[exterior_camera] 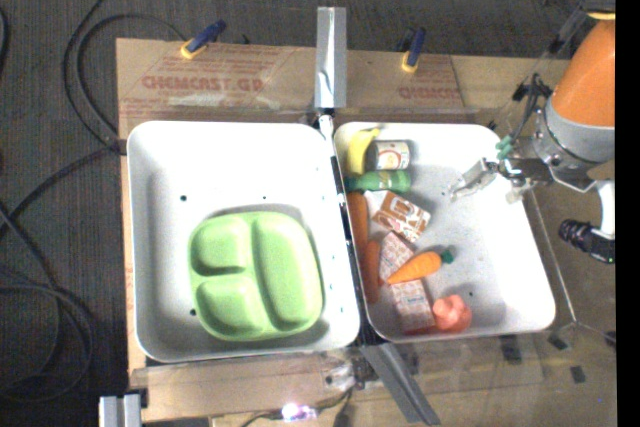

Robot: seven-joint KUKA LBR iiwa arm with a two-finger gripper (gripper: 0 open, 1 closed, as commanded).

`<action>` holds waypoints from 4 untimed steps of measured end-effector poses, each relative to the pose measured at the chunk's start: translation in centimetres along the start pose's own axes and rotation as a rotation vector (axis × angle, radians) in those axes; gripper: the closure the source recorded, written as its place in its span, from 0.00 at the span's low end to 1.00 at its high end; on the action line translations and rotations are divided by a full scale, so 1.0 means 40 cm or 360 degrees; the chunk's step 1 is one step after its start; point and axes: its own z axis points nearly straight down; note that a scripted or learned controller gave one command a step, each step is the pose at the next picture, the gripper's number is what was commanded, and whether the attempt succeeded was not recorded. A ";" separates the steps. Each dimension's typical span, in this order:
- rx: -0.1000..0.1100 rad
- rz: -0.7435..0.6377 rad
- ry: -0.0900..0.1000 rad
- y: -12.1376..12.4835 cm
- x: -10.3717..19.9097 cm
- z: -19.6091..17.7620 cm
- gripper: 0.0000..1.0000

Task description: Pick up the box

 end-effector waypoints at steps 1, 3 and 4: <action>-0.0054 -0.0148 -0.0012 0.069 0.020 0.266 0.00; 0.0042 0.0763 0.0009 0.284 -0.013 0.336 0.00; 0.0069 0.1231 -0.0008 0.272 0.006 0.335 0.00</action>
